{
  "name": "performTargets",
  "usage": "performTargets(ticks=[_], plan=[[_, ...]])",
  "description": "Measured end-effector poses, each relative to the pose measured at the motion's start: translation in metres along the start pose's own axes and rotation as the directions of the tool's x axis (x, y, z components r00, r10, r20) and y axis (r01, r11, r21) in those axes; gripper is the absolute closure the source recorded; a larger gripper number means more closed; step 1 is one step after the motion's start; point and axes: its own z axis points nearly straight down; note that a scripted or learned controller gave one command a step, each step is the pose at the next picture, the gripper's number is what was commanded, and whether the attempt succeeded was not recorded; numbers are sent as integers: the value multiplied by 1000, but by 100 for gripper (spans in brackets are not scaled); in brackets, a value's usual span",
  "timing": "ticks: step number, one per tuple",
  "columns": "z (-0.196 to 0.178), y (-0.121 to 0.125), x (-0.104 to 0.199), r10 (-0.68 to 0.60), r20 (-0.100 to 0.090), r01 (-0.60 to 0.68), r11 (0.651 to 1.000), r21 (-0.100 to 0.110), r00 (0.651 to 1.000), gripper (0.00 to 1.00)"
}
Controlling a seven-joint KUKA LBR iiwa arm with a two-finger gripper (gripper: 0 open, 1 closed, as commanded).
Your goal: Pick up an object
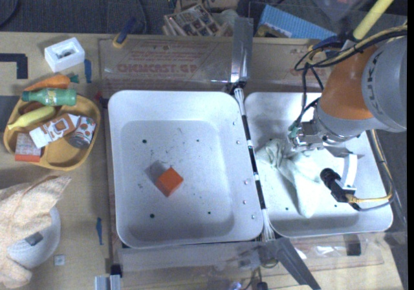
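we see two candidates for the pick. an orange block [170, 182] sits alone in the left bin [129, 107], a little left of its middle, well apart from every wall. a pale crumpled cloth [301, 182] lies in the right bin [378, 217], spread from near the shared wall toward the middle, and the gripper [299, 138] hangs right over its upper part.

we judge the block to be light, stiff and dry, probably foam or wood, with flat faces that should take a squeeze without slipping. we would close on two opposite side faces, coming straight down, since the floor around it leaves room on all sides. it sits turned at an angle to the bin walls, so the wrist would need to turn to match.

the cloth looks soft and very light, and it will sag and fold when lifted. we would pinch a raised wrinkle near its bunched end by the shared wall; a flat stretch would likely slide away.

much is hard to make out. the cloth is almost the colour of the bin, so its edges blur and we are not sure it is cloth at all. the arm [352, 98] covers the part beneath the wrist. we cannot tell whether the gripper is spread or closed, nor whether it touches the cloth.
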Motion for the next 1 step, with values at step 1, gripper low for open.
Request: performTargets(ticks=[1], plan=[[-17, 37, -54, -347, 2, 347, 938, -2, 938, 0]])
